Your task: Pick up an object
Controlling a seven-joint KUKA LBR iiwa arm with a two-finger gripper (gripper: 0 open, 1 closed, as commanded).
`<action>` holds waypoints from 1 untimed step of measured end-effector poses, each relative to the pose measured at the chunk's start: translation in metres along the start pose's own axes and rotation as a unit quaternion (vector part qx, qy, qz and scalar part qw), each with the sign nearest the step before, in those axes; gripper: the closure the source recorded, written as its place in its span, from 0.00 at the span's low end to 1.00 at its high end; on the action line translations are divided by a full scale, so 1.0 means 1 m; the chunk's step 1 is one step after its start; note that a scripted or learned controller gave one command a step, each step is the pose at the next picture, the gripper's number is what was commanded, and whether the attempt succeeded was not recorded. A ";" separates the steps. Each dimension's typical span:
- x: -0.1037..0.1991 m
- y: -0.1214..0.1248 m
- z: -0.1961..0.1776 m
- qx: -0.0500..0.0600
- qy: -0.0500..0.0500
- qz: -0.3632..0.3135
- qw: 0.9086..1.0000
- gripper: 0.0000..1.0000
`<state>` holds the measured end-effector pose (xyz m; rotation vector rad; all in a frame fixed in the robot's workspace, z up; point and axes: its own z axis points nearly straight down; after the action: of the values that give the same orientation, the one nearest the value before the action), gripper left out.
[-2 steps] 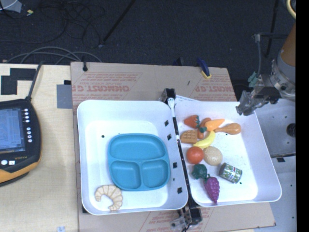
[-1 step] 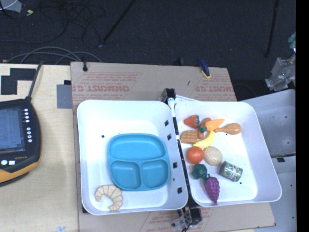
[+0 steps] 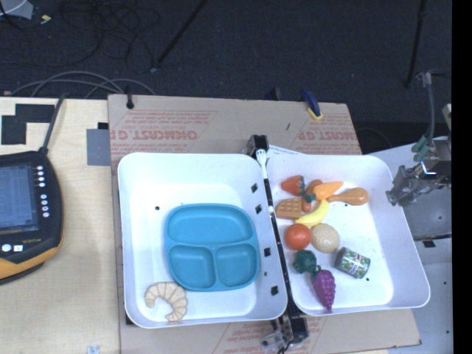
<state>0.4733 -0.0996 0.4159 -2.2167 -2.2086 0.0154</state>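
tray [image 3: 212, 245] blue | tomato [image 3: 298, 236] red | grapes [image 3: 324, 287] purple | bins [image 3: 140, 198] white

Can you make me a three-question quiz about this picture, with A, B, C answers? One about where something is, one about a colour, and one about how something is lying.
1. Where is the croissant?
A. In the left bin, by the tray's near corner
B. In the right bin
C. On the tray

2. What colour is the tray?
A. Red
B. Blue
C. Yellow

3. How is the can?
A. Standing upright
B. Lying on its side
C. Stacked on the tomato

Answers:
1 A: it sits on the bin floor beside the tray, not on it.
2 B: the divided tray is light blue.
3 B: its side label faces up in the right bin.
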 end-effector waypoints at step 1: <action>0.070 0.003 0.041 -0.004 0.000 -0.005 1.000 1.00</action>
<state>0.4758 -0.0292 0.3751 -2.2085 -2.2245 0.0064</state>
